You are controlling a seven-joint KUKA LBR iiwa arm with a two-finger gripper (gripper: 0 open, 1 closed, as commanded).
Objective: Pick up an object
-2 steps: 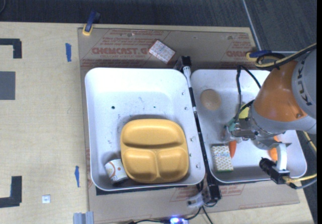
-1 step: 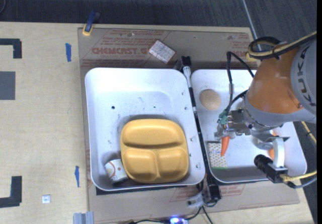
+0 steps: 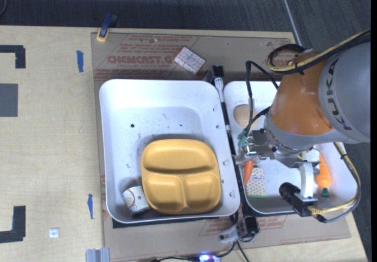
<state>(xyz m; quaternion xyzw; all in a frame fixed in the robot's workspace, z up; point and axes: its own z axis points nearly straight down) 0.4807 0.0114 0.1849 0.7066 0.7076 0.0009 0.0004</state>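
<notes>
My gripper (image 3: 254,150) hangs low over the left half of the right bin (image 3: 347,187), mostly hidden under the grey and orange wrist. Just below it lie a small orange carrot (image 3: 248,169) and a printed packet (image 3: 256,183). A beige egg-shaped object (image 3: 241,115) rests toward the back of this bin. Another orange carrot-like piece with a green tip (image 3: 323,176) lies at the bin's right side. In the left bin (image 3: 118,108), a yellow compartment tray (image 3: 180,175) sits upside down, with a small printed cup (image 3: 134,198) on its side beside it at the front left corner.
The arm's body covers much of the right bin. A black part on a white bracket (image 3: 293,197) juts out near that bin's front. Cables run along the divider between the bins and at the front edge. A small patterned card (image 3: 188,59) lies behind the left bin.
</notes>
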